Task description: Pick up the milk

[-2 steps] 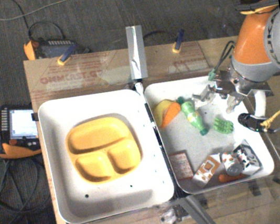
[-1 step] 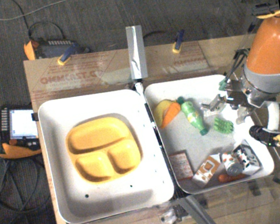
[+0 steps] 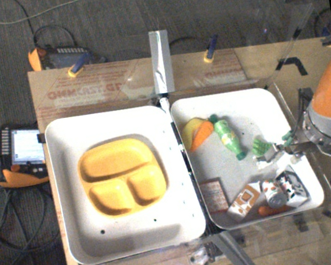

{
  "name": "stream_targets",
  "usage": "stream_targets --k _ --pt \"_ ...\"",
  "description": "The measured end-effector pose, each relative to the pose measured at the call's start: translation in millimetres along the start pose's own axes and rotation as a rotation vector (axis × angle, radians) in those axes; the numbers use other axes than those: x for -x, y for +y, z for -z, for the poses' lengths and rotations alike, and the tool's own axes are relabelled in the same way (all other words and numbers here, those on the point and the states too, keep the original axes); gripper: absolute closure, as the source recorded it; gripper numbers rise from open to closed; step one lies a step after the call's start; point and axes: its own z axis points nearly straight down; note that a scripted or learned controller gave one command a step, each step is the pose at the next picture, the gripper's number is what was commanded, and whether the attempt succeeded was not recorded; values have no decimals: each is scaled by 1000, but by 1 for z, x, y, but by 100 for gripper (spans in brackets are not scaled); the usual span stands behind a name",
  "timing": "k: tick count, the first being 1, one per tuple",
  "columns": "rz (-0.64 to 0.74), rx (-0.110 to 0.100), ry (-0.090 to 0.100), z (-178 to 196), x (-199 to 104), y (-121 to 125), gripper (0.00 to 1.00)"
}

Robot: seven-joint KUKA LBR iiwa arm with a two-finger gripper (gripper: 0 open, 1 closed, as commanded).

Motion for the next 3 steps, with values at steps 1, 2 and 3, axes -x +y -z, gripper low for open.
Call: stream_targets --k 1,2,3 --pt "16 6 6 -88 23 3 0" --pt "14 8 3 -78 24 3 100" --pt "14 7 4 -78 24 3 0"
